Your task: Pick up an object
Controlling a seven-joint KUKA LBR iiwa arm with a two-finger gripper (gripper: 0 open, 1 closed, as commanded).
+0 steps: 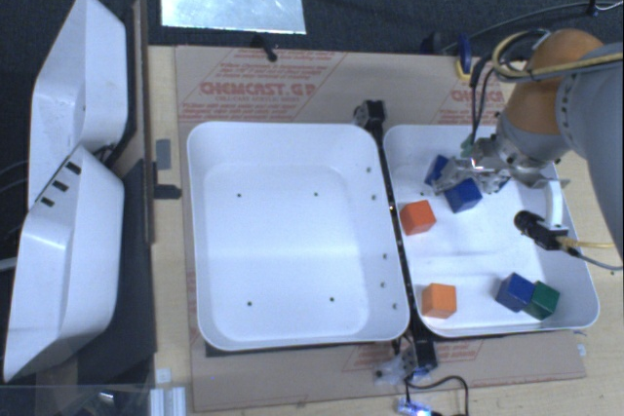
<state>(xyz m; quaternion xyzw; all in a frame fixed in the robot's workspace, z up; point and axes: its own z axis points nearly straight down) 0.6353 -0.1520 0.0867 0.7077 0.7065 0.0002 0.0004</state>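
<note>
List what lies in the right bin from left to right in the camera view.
Orange block → orange block nearer the front edge → blue block by the gripper → blue block → green block. The gripper overlaps the upper blue block, so it gets no place of its own.

The grey arm (585,107) enters from the 3 o'clock side of the camera view and reaches toward 9 o'clock. Its orange band (546,78) sits at about 2 o'clock in the frame, a rounded segment just above the wrist, with dark and yellow cables looping over it from 12 o'clock. Below the band, the wrist narrows into a silver-grey housing that points down and toward 8 o'clock. The tool (460,172) hangs at the end of that housing, low and tilted slightly toward 9 o'clock. Its metal parts blur together at this angle, so the tips cannot be separated by eye.
</note>
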